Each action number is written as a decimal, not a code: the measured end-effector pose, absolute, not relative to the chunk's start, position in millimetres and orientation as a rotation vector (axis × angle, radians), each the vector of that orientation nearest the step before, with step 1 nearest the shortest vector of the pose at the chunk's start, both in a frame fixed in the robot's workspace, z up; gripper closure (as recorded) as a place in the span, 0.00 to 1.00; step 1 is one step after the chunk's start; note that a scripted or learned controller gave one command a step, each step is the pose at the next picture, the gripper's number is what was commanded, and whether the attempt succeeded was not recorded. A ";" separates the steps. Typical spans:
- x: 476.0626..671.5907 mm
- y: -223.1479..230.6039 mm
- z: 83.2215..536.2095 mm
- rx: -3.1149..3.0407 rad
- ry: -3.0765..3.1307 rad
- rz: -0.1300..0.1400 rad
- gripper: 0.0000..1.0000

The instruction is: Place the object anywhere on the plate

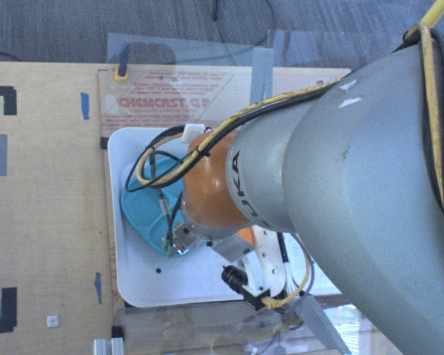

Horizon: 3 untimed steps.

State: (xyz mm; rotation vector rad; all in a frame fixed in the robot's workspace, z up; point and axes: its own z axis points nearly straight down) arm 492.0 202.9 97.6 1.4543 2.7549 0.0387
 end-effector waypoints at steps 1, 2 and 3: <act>593.5 172.6 104.9 1.616 2.696 -0.008 1.00; 502.2 137.0 98.1 1.482 2.737 0.052 1.00; 565.7 110.6 97.1 2.216 2.228 0.039 1.00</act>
